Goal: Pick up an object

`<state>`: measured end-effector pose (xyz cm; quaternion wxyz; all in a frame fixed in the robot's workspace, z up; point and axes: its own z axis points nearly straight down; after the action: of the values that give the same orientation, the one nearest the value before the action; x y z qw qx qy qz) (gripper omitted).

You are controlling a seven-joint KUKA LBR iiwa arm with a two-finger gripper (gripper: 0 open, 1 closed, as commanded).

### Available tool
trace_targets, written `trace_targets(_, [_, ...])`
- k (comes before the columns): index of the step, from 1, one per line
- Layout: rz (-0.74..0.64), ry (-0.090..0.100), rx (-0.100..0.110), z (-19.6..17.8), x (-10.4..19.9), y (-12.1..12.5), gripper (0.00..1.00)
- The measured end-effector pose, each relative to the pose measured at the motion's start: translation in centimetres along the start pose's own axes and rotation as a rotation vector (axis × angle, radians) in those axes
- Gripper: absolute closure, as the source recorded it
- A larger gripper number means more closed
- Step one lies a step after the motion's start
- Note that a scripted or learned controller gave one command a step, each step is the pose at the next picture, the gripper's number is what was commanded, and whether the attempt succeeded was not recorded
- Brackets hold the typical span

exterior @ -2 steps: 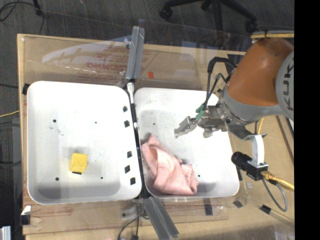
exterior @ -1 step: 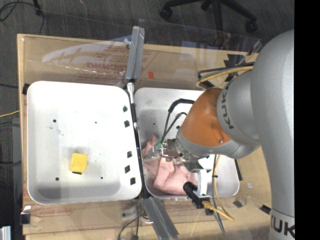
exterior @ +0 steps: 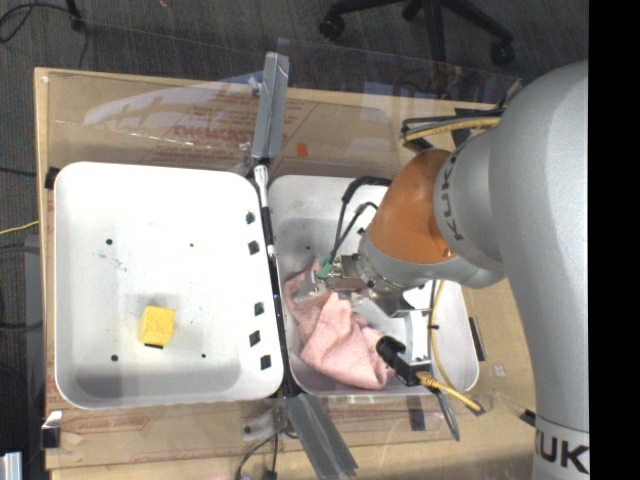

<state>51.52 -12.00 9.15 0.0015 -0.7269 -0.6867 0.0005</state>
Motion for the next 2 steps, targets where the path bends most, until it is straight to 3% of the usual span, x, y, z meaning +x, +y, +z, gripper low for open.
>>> trace_targets(1, [0.319, 0.000, 0.001, 0.03, 0.97, 4.82, 0.00])
trace_targets(2, [0.314, 0.001, 0.006, -0.86, 1.03, 4.76, 1.00])
